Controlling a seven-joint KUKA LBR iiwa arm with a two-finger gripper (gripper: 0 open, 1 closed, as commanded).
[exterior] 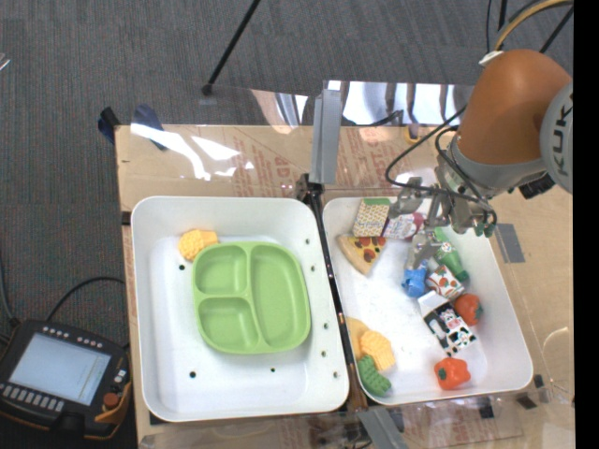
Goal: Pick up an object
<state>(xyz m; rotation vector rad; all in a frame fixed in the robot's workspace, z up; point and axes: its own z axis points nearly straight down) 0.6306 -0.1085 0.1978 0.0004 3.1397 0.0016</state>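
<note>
Fingers of the gripper (426, 241) are hanging over the right bin (510, 340) at mid-right of the frame; whether apart or together, I cannot tell. They are hovering just above a blue toy (416, 282), seemingly lining up a grasp.

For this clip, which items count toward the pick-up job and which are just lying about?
Job:
- gripper, low in the right bin
- blue toy just beneath it
- pizza slice
- cow-print carton
- orange pepper
- corn

Lying about:
- green divided plate in the left bin
- yellow corn piece beside it
- teach pendant on the floor
</note>
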